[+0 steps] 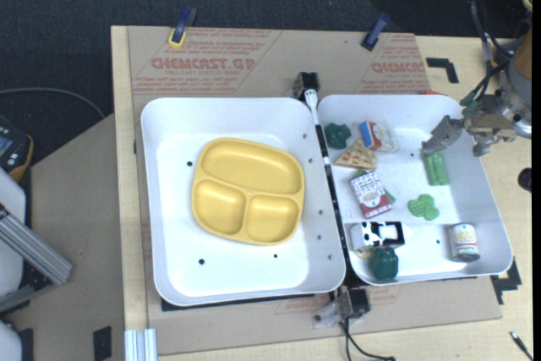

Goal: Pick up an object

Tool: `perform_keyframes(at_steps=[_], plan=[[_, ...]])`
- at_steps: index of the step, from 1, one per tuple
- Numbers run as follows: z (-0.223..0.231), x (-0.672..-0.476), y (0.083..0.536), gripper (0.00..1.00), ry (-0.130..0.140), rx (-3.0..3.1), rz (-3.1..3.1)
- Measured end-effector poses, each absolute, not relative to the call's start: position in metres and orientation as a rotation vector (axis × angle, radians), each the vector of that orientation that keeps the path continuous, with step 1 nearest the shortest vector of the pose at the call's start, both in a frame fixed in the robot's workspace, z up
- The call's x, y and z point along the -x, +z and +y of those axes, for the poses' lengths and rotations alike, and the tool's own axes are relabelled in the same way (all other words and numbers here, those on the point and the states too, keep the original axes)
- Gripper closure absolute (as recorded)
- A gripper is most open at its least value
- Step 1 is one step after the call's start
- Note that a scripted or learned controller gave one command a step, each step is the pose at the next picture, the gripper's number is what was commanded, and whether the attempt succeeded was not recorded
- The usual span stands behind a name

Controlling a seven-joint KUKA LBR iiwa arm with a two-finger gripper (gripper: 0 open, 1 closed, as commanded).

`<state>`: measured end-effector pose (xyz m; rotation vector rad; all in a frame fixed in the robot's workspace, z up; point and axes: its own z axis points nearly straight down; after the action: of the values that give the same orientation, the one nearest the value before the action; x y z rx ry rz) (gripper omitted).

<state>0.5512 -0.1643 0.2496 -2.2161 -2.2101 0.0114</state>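
My gripper [461,139] hangs over the right bin's [494,207] far right part, open, with nothing between its fingers. One grey finger [439,134] points down toward a light green stick-shaped object [436,169] just below it, apart from it. Also in this bin lie a green leafy piece [423,206], a small can [463,241], a red and white box [370,192], a tan wedge [358,155], a blue and red packet [369,134], a small dark green item [338,134], a black and white item [382,234] and a dark green round object [385,264].
The left bin [165,182] holds a yellow divided plate [248,190]. A black divider strip [325,173] runs between the bins. The arm's wrist and cables [507,97] stand over the right bin's far right rim.
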Motion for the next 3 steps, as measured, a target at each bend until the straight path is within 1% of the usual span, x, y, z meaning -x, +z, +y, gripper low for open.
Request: perform_keyframes(at_steps=[1, 2, 3], plan=[[-0.164, -0.554, 0.256, 0.00, 0.001, 2.221, -2.220], [-0.166, -0.561, 0.196, 0.00, 0.005, 2.218, -2.217], [-0.157, -0.563, 0.137, 0.00, 0.005, 2.216, -2.217]])
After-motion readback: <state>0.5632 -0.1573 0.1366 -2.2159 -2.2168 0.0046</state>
